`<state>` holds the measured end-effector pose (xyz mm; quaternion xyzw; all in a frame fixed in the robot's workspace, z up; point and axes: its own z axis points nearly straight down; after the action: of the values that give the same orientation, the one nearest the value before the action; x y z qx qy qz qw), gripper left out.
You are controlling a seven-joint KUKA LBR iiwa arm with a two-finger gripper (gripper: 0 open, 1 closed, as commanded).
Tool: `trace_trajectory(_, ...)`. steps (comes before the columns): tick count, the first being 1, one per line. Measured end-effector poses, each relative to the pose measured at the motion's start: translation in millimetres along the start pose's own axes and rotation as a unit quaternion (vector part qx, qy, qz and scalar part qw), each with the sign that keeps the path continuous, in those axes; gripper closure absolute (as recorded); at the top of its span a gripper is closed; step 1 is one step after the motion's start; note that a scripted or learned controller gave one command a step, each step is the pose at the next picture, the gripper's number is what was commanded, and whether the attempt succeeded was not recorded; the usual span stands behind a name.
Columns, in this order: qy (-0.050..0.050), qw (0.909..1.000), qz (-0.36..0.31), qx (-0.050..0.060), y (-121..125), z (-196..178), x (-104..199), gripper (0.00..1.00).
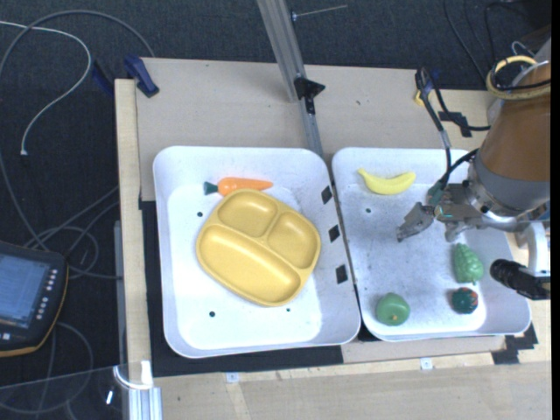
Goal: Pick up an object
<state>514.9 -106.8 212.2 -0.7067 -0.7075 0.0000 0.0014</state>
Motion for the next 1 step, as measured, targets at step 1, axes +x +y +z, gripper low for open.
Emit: trace_trajectory(1,0.0,1.0,0.0,0.0,0.1,0.0,-0.1,0.0)
